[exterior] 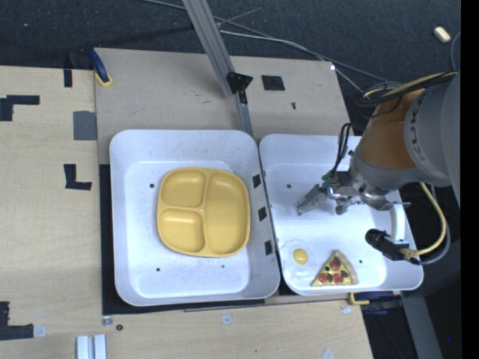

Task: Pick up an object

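Pale wooden bench top [45, 223] under a dark floor carries two shallow white bins side by side. Over the right bin [299, 155], the two-finger gripper [323, 200] on the grey arm with its orange band [385, 137] hangs with its fingers spread apart, nothing between them. Near that bin's front edge, well apart from the gripper, lie a toy pizza slice with red topping [334, 270] and, just beside it, a small white fried egg toy with a yellow yolk [299, 256]. A yellow three-compartment plastic plate [203, 212] sits in the left bin [135, 275]
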Robot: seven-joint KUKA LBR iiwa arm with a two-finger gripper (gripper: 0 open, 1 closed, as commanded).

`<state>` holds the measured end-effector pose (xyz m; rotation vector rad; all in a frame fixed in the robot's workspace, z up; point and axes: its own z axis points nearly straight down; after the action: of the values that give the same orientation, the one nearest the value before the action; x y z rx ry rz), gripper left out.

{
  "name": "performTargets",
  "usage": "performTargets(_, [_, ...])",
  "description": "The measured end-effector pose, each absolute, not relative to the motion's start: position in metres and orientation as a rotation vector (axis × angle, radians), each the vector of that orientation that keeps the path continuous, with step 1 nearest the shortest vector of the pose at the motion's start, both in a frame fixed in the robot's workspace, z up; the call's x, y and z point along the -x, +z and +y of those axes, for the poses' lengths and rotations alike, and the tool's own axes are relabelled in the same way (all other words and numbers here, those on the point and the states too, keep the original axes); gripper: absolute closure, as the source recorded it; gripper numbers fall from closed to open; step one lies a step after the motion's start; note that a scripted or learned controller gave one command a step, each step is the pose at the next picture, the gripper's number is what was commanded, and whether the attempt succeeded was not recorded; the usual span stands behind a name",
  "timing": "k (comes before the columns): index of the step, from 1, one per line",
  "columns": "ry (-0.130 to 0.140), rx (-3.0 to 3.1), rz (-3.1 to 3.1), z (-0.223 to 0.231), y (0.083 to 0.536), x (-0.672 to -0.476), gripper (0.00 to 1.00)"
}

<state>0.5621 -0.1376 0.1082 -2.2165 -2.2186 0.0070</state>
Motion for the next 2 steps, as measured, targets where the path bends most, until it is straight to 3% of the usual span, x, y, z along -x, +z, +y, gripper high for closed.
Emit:
performTargets(1, [0.004, 2.217, -2.222, -0.137, 0.121, -0.563, 1.00])
performTargets(2, [-0.001, 2.221, -2.223, -0.140, 0.163, -0.561, 1.00])
